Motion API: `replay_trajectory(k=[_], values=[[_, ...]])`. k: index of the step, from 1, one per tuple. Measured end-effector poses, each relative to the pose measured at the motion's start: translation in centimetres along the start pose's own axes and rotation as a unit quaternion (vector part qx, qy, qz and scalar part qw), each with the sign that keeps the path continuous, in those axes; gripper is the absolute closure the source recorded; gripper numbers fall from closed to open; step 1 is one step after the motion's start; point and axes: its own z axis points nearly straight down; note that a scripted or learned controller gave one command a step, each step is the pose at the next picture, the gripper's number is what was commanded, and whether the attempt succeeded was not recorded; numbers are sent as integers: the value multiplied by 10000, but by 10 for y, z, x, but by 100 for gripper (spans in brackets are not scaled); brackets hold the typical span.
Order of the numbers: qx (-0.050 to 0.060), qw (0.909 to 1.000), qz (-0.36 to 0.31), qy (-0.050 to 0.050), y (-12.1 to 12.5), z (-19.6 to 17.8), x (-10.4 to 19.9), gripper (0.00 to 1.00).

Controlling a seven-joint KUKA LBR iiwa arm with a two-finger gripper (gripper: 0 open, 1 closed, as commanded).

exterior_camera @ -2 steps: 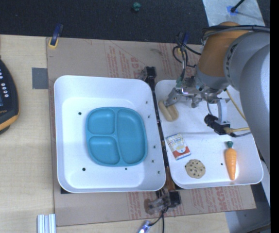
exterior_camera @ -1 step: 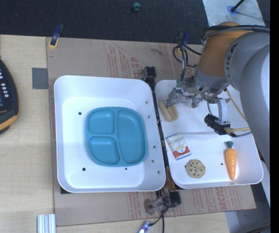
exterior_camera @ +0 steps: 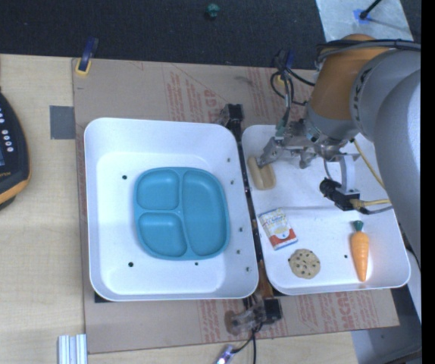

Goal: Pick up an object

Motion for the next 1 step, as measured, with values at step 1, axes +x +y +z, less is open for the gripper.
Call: replay_trajectory(k=[1], values=[[-1, 10000, 2, -1, 0, 0, -1, 0]])
